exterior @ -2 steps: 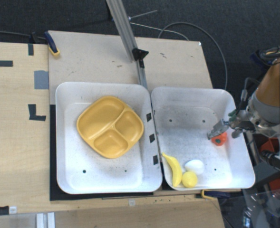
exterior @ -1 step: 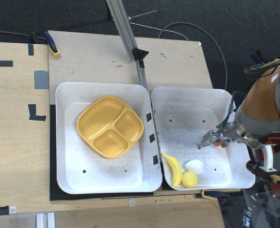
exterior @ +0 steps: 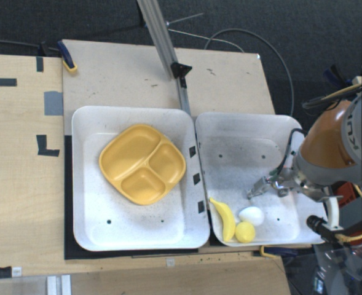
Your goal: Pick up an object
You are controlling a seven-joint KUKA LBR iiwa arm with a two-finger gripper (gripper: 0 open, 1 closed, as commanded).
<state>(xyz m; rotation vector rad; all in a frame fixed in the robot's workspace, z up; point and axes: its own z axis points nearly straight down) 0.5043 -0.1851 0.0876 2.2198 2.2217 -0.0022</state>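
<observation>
In the right bin (exterior: 242,134), near its front edge, lie a yellow banana (exterior: 224,219), a white egg-shaped object (exterior: 251,214) and a small yellow ball (exterior: 245,232), all close together. My gripper (exterior: 260,188) reaches in from the right over the right bin's middle, a little above and to the right of the white object, touching none of the three. A yellow divided plate (exterior: 142,163) rests in the left bin (exterior: 88,165).
A metal pole (exterior: 162,42) slants across the bench from the top down to the seam between the bins. The orange-banded arm (exterior: 331,146) hangs over the right bin's right wall. A blue-and-yellow clamp (exterior: 67,57) sits at the bench's far left corner.
</observation>
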